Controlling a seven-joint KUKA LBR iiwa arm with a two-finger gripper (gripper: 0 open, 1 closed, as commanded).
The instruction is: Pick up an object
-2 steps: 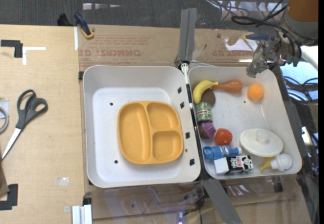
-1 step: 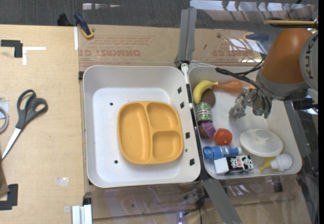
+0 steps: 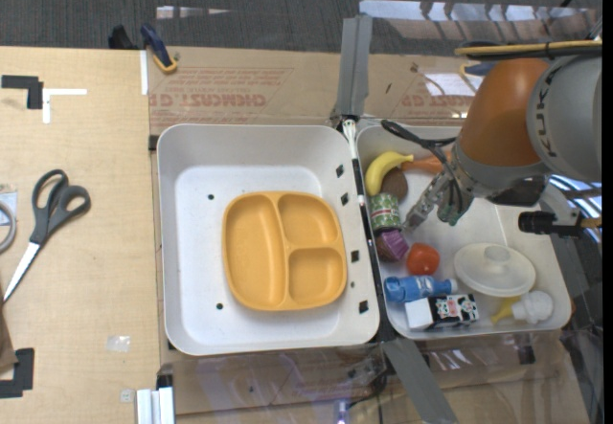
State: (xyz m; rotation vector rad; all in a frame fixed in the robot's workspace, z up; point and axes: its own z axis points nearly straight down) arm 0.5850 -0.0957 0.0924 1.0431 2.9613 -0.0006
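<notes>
The hand (image 3: pixel 438 205) hangs low over the right bin (image 3: pixel 556 302), fingers slightly spread with nothing between them, placed above the clutter to select a target. Candidate objects lie along this bin's left side: a banana (image 3: pixel 385 167), a green can (image 3: pixel 385 212), a purple item (image 3: pixel 393 244), a red ball (image 3: pixel 422 259) and a blue bottle (image 3: pixel 414 288). A white lid (image 3: pixel 493 268) rests further right. The left bin (image 3: pixel 182 221) holds a yellow divided plate (image 3: pixel 284 250), its compartments bare. Scissors (image 3: pixel 43 221) lie on the counter (image 3: pixel 77 317), well apart
</notes>
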